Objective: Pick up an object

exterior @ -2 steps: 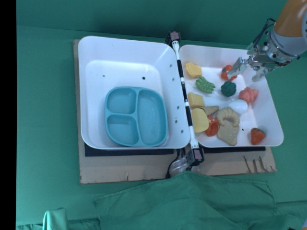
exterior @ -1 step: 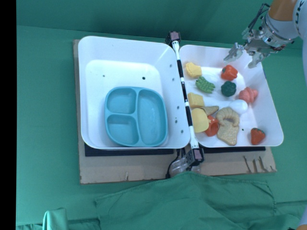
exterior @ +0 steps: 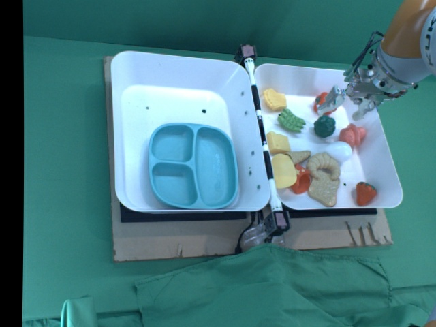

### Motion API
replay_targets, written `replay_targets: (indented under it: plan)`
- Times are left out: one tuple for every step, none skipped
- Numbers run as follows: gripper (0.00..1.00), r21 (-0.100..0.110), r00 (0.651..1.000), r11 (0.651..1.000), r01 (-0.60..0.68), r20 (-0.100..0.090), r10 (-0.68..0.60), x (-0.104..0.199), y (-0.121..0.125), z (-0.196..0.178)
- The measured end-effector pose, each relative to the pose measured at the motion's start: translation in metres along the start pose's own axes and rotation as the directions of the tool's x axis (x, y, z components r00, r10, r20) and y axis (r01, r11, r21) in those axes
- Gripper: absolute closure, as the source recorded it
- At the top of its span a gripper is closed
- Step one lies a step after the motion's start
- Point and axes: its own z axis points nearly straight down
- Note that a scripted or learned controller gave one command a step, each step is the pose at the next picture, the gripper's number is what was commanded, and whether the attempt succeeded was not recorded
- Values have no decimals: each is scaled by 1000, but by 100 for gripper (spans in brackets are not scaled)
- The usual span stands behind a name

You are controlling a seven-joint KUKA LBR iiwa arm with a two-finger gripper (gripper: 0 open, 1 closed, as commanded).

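Observation:
The right bin [exterior: 388, 162] holds several toy foods: a yellow piece [exterior: 274, 99], a light green pod [exterior: 291, 120], a dark green broccoli [exterior: 324, 126], a pink-red piece [exterior: 352, 135], a white egg [exterior: 338, 151], a tan bread shape [exterior: 324, 177] and a red strawberry [exterior: 366, 193]. My gripper [exterior: 348, 103] hangs over the bin's far right part, open, with nothing between its fingers. Its left finger [exterior: 333, 99] partly covers a small red piece [exterior: 319, 103]. The broccoli lies just below and left of the fingertips.
The left bin [exterior: 136, 80] holds a teal divided plate [exterior: 194, 164]. A white hinge bar [exterior: 262, 138] runs between the bins. Two yellow wedges [exterior: 281, 157] and an orange-red piece [exterior: 302, 180] lie by the right bin's left wall. Green cloth [exterior: 272, 291] lies in front.

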Motion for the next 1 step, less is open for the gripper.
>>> replay_targets:
  plan:
    - [0,-7,1000,1000,0,0,0,1,-36,-42]
